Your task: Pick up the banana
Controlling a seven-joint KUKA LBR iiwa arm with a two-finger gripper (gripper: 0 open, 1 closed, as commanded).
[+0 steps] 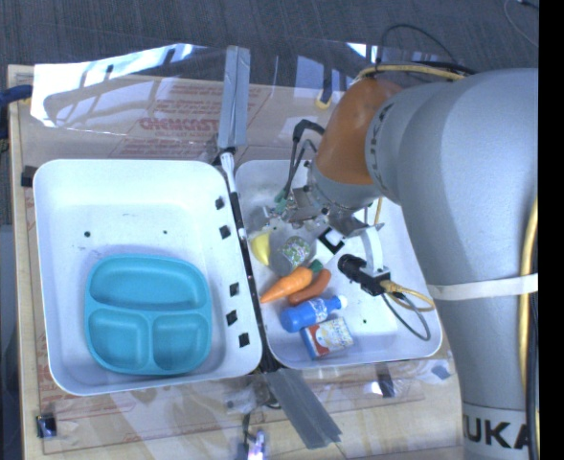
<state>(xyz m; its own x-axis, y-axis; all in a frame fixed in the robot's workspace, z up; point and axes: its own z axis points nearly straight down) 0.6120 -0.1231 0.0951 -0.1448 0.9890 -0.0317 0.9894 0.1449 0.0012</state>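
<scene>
Yellow banana (259,248), one carrot (294,284), one bottle (311,313); gripper (296,220) above, grip state unclear.

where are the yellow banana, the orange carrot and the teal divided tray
yellow banana (260,248), camera view, on its visible end beside the bin divider
orange carrot (288,284), camera view, on its body
teal divided plastic tray (148,313), camera view, on its central ridge

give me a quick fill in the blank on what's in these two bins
The teal divided tray lies in the ____ bin of the view.
The carrot is coloured ____.
The bottle below the carrot is ____.
The arm's gripper is over the ____ bin, near the yellow banana.

Missing words: left; orange; blue; right
</scene>
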